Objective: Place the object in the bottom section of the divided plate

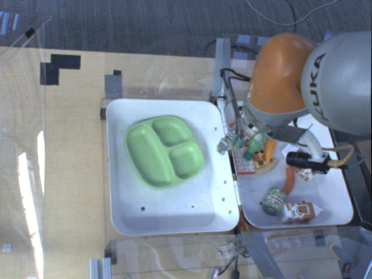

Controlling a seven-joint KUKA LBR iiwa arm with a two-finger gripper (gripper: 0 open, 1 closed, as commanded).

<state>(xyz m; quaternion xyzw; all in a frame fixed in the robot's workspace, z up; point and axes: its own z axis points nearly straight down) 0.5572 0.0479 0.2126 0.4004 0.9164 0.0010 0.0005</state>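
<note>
A light green divided plate (164, 151) lies in the left white bin (128, 214). It has one long section on its left side and two smaller sections on its right, and nothing lies in any of them. My gripper (235, 139) hangs below the orange band of the arm, over the seam between the two bins and to the right of the plate. It is close above a cluster of small green and orange toy pieces (260, 150) at the left end of the right bin. The arm's body hides much of that spot.
The right bin (343, 211) holds a small tin can (273, 202), a brown and white carton (300, 212), an orange carrot-like piece (289, 181) and a printed card (245, 165). A black fitting with a cable (308, 159) hangs off the arm. A clear panel stands at the left.
</note>
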